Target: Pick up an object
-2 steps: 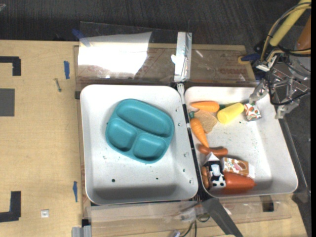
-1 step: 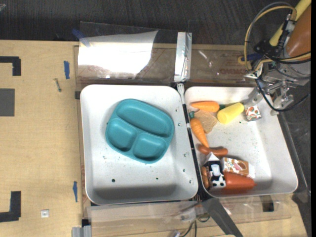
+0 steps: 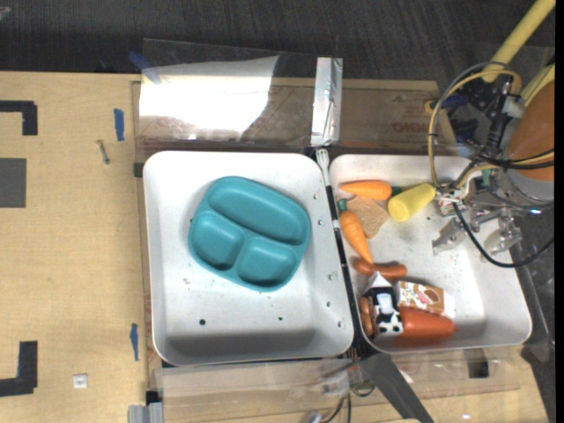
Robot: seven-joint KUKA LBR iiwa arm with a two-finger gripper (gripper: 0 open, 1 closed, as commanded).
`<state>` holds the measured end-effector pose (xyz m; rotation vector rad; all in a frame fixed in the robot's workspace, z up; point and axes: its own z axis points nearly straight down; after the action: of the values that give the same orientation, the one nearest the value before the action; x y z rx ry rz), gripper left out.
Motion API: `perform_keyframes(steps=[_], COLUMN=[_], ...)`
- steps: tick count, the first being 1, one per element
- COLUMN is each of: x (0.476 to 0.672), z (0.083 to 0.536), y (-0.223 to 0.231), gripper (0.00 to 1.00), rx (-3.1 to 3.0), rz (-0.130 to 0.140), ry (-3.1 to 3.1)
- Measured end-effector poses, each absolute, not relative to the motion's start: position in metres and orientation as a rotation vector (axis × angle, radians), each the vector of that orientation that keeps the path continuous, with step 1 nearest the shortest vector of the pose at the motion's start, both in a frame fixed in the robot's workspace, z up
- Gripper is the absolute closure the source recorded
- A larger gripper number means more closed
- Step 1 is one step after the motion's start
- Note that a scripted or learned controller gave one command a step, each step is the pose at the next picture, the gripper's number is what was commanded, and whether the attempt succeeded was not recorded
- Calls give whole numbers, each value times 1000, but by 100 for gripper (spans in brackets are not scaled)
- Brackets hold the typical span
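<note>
Hovering over the right bin [image 3: 502, 320], the gripper [image 3: 476, 223] hangs near that bin's far right side; whether it is parted or closed cannot be told, and nothing shows in its grasp. The objects lie to its left. A yellow cylinder [image 3: 411, 202] sits nearest, just left of the gripper, its long axis slanting up toward the right. Beyond it, an orange carrot [image 3: 366, 189] lies roughly level along the bin's far wall, and a second carrot [image 3: 355, 234] runs diagonally down along the left wall, beside a tan wedge [image 3: 372, 216]. Near the front lie a small sausage [image 3: 382, 270], a cow-patterned toy [image 3: 382, 311], a brown carton [image 3: 421, 298] and a long red-orange piece [image 3: 414, 326] lying level. The left bin [image 3: 167, 236] bears a teal divided plate [image 3: 249, 232].
</note>
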<state>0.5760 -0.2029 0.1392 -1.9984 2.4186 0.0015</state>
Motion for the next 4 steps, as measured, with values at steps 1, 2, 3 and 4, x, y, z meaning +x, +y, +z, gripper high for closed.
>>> perform_keyframes(steps=[1,2,3,4], x=[664,665,670,600], z=[98,110,246,248], y=[-115,-113,-85,-116], gripper=[0,100,100,100], rx=[-2214,-2207,-2273,-2236], rz=[-10,-9,-19,-4], ry=[2211,2212,2148,2200])
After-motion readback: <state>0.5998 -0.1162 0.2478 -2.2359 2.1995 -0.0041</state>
